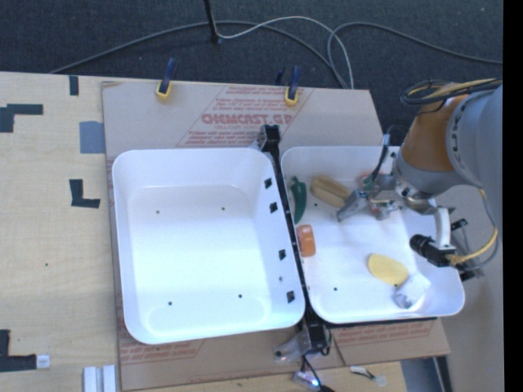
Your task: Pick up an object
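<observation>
While the grey arm with the orange band (441,149) reaches in from the right, you have its two-finger gripper (353,209) low in the right-hand shallow white bin (425,307).

Contents, right bin: one tan wooden block (329,190) at the far left, just beside the gripper's tip and the likeliest pick; one dark green curved piece (298,198) against the black central divider (283,219); one small orange block (306,240) near that divider, nearer you; one flat yellow oval piece (386,268) and one small grey object (403,300) toward the near right corner. Gripper fingers: apart or together, you cannot tell; nothing is seen between them. Left-hand white bin (131,178): presumably kept as the drop side. Items lie loose and well apart, which should suit single grasps.
</observation>
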{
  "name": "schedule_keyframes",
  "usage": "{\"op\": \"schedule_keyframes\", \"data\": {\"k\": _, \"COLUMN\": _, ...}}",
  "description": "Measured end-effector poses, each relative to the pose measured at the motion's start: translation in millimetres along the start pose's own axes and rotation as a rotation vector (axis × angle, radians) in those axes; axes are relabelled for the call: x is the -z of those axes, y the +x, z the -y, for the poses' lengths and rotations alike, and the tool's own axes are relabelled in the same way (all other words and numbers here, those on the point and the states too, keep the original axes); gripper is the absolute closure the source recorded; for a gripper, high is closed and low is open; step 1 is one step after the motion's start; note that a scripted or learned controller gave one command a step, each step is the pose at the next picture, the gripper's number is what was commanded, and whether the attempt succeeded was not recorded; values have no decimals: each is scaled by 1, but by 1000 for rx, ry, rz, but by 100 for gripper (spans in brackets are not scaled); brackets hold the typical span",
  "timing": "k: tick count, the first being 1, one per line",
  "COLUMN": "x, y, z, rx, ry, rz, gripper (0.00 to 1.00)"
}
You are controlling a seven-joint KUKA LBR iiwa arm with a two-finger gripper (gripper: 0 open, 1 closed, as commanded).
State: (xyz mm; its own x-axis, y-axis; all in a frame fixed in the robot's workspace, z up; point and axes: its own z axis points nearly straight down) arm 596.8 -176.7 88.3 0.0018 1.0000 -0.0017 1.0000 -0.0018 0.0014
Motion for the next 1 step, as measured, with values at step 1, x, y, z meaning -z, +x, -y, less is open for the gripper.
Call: {"op": "schedule_keyframes", "data": {"k": 1, "x": 1, "y": -27, "z": -58, "rx": 2, "ry": 2, "rz": -2, "gripper": 0}}
